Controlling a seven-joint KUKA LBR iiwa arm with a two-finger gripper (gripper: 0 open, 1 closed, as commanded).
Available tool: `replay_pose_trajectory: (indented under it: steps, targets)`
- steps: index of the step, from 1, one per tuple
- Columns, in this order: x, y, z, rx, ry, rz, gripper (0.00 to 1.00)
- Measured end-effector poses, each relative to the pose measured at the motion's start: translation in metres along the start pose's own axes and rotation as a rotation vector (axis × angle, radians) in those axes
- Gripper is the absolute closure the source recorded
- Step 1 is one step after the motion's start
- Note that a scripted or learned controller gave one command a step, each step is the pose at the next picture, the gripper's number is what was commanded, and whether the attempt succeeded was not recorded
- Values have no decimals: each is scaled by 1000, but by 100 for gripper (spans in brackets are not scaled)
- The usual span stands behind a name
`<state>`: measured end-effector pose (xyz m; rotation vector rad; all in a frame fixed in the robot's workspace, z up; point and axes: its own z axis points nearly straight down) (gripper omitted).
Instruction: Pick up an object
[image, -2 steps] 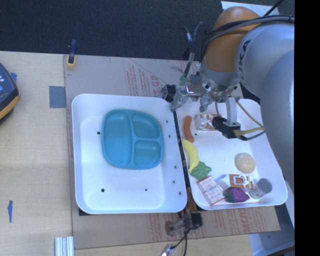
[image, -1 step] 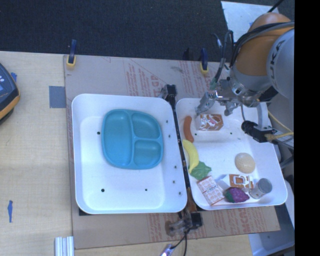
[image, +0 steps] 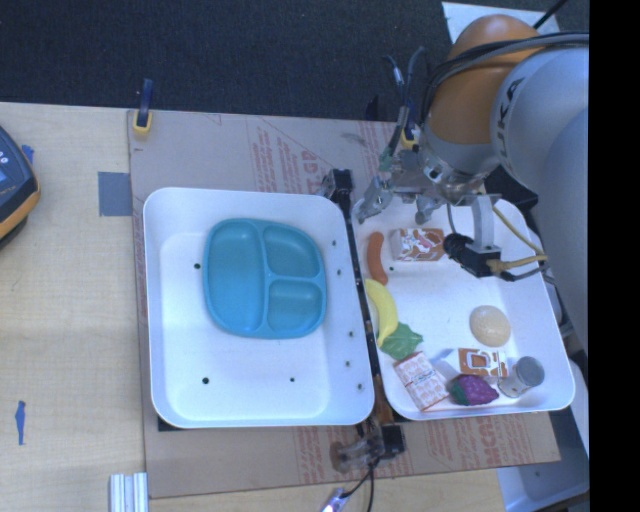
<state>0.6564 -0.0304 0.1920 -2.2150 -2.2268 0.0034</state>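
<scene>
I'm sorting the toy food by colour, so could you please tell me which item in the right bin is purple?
The purple one is the grape bunch at the near edge of the right bin, between a patterned card and a small grey can.

Faint red print runs across the cardboard sheet (image: 290, 150) under the bins, too blurred to read.

Banana (image: 381, 310), hotdog (image: 376, 257), egg (image: 490, 325), grapes (image: 473, 390) lie in rt bin (image: 548, 330)

arm (image: 540, 100): fat grey casing, glossy orange band (image: 480, 75) above the wrist. Black cables loop over the band; yellow cable and black connector below it.
</scene>
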Motion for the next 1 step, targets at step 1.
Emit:
replay_pose_trajectory:
  steps: [1]
  targets:
    - [-77, -1, 65, 3, -1, 2, 0]
